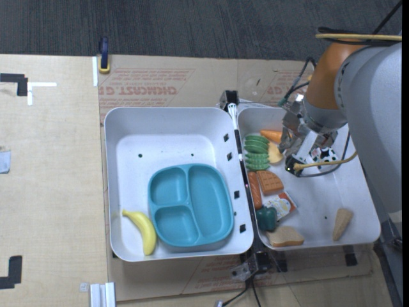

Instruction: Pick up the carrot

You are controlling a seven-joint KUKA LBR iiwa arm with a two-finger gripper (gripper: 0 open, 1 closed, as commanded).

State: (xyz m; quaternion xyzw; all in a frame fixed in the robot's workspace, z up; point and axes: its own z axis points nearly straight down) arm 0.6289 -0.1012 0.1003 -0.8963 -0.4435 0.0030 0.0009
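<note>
The carrot [271,135] is a small orange piece lying near the back left of the right bin [319,190], just behind a green ridged vegetable [257,152]. My gripper [289,147] hangs low over the bin just to the right of the carrot, close to its tip. The wrist and cables hide the gripper's end. Nothing shows as held.
Around the carrot lie a pale yellow piece [275,153], a brown waffle-like block [270,183], a packet [280,204], a dark green pepper [266,219], a bread slice [285,236] and a tan wedge [342,223]. The left bin [128,146] holds a blue divided plate [190,204] and a banana [144,229].
</note>
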